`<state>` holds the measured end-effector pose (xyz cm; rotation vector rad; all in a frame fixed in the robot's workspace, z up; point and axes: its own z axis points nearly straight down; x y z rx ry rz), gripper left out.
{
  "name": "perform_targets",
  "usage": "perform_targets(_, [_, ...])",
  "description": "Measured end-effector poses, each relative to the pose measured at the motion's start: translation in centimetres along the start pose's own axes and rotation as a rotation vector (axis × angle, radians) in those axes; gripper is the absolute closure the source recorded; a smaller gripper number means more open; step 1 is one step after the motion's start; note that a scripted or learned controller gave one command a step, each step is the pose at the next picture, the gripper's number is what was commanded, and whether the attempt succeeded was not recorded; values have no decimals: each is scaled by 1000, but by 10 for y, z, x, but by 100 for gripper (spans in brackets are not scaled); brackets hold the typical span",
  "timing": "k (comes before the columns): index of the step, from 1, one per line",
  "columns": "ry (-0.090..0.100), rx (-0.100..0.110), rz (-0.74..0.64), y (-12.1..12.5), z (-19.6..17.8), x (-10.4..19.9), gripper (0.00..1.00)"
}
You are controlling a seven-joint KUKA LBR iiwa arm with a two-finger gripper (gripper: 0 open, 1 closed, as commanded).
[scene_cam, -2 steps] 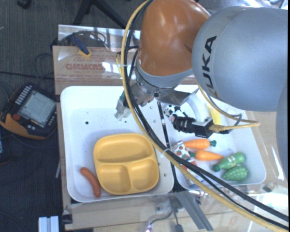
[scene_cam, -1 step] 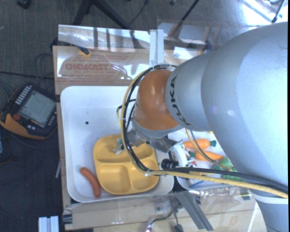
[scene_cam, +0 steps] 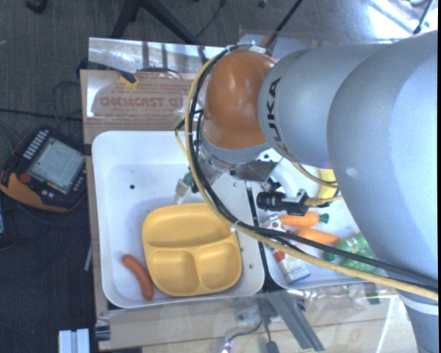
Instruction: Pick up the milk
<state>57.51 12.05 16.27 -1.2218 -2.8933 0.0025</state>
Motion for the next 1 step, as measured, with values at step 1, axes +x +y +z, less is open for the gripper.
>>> perform_targets(1, [-2,-1,27,17,-21,-99,100])
